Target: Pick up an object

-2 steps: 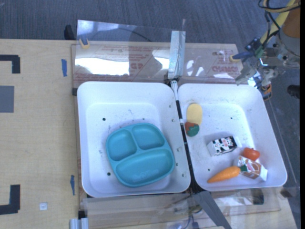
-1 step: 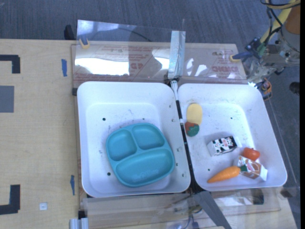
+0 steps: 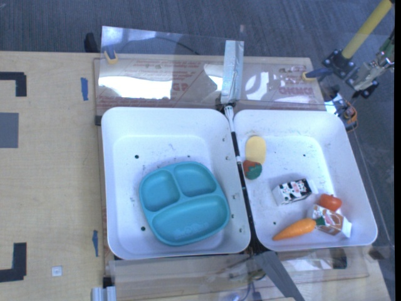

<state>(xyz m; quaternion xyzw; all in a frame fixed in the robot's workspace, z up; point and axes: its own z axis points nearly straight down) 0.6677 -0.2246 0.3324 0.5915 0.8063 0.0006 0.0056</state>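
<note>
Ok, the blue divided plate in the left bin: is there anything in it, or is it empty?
Empty. The blue divided plate lies flat in the left bin, and all three compartments show bare blue surface.

1. You get hardware at the top right corner; can't tell if it's part of the arm.
2. Yellow rod (image 3: 369, 22), straight, slanted, cut by the frame edge.
3. Black clamp (image 3: 335, 60) at the rod's lower end.
4. Pale metal bracket (image 3: 371, 74) beside it, small dark fittings, blurry.
5. Small orange-and-dark piece (image 3: 348, 113) below, details too small to tell.
</note>
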